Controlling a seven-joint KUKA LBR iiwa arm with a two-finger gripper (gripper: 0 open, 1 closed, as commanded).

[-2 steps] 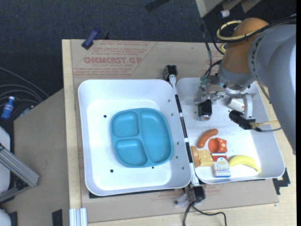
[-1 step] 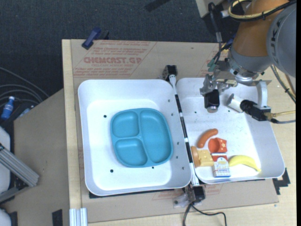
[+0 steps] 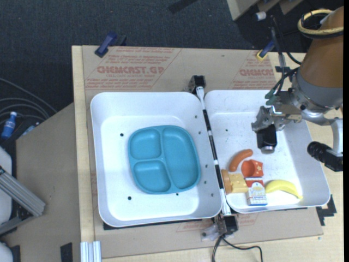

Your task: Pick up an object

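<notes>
At the near edge of the worktop (image 3: 163,64), a black clamp with a trailing cable (image 3: 226,225) sits where the two white bins meet. Just behind it, in the near corner of the right bin (image 3: 311,146), lies a cluster of toy food.

The tool (image 3: 266,138), dark and blocky, hangs over the middle of the right bin, reached in from the right on a grey arm with an orange band (image 3: 322,59). Nothing is seen between its parts, and whether it is released or clenched cannot be told from this angle.

Nearest the tool, just toward the near edge, is an orange-red sausage (image 3: 240,158), lying at a slant. Touching it on the near side is a red pepper-like piece (image 3: 252,169). To the left of that, against the bin's inner wall, is a tan-and-yellow block (image 3: 233,182). In front of the red piece stands a small red, white and blue carton (image 3: 257,194). Beside the carton, toward the right edge, lies a yellow banana (image 3: 282,188), curved, along the bin's near wall.

The left bin (image 3: 109,162) holds a blue tray (image 3: 163,158) with three compartments, set near its middle and turned slightly.

The worktop is a brown board printed with red lettering. A blue clip (image 3: 106,45) grips its far left corner, and another (image 3: 265,52) its far edge on the right.
</notes>
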